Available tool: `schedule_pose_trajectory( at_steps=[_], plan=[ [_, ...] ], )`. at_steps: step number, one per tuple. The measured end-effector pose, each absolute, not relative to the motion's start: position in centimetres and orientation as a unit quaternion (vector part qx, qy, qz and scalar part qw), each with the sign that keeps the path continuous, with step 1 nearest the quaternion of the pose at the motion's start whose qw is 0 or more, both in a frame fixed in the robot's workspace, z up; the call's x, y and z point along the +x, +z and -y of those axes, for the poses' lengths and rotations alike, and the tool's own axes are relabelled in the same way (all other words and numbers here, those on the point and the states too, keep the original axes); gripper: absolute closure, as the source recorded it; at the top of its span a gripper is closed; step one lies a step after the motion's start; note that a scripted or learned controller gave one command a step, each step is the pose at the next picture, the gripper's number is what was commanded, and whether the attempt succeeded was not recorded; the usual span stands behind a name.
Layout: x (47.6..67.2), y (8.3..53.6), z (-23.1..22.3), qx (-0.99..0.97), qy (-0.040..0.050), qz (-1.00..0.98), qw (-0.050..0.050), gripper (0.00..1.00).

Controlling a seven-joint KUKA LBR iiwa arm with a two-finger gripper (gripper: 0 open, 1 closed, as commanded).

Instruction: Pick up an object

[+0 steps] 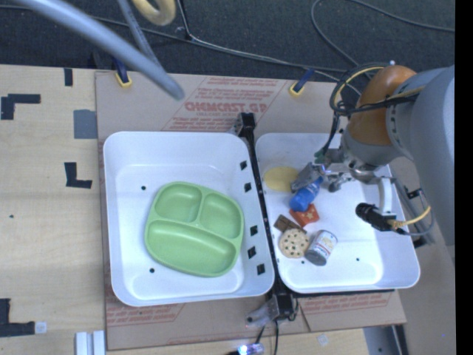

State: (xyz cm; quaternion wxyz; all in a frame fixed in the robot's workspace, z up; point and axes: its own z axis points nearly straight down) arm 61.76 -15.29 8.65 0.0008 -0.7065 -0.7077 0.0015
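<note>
My gripper [319, 177] reaches in from the right over the right bin [369, 272], its tips low beside a blue bottle [304, 196]. The bottle lies tilted at the fingertips, touching or nearly touching them. Just below it sits a small red packet [308, 214]. A pale yellow round piece [280, 177] lies to the left of the gripper. A brown block [284, 222], a cookie [293, 243] and a small silver can [320, 247] lie toward the bin's front.
The left bin [126, 161] holds a green divided plate [195, 228]. A black divider [255, 198] runs between the bins. The grey arm with its orange band [384, 87] hangs over the right bin's back corner, cables trailing at its right side.
</note>
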Motion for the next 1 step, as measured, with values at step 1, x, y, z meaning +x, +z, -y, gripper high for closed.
schedule_pose_trajectory(
  at_steps=[1],
  plan=[
    [61.82,9.91,15.23,-0.706,0.0010,0.708,0.000,1.00]
  ],
)
